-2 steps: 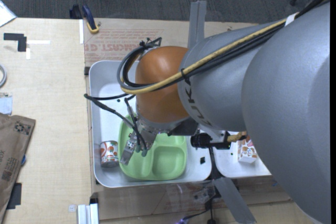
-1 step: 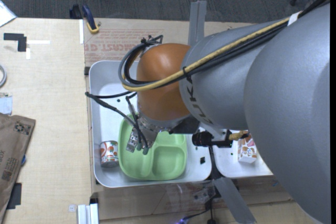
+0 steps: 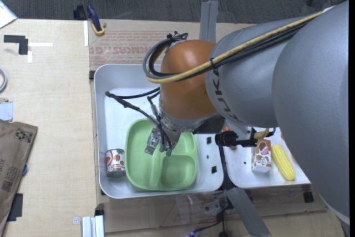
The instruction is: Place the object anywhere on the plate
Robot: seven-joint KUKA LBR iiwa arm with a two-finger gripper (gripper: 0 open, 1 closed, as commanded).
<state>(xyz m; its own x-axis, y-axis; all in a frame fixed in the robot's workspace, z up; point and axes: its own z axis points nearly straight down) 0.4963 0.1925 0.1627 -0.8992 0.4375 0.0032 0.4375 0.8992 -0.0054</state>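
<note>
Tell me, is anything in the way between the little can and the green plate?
Nothing visible is. The can lies in the left bin, right beside the left edge of the green divided plate, with no other thing between them. The claw hangs above the plate, not by the can.

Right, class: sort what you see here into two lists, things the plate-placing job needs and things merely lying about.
Job:
green divided plate
pincer above it
small can, likely the object

Lying about:
corn cob
small carton
brown paper bag
</note>
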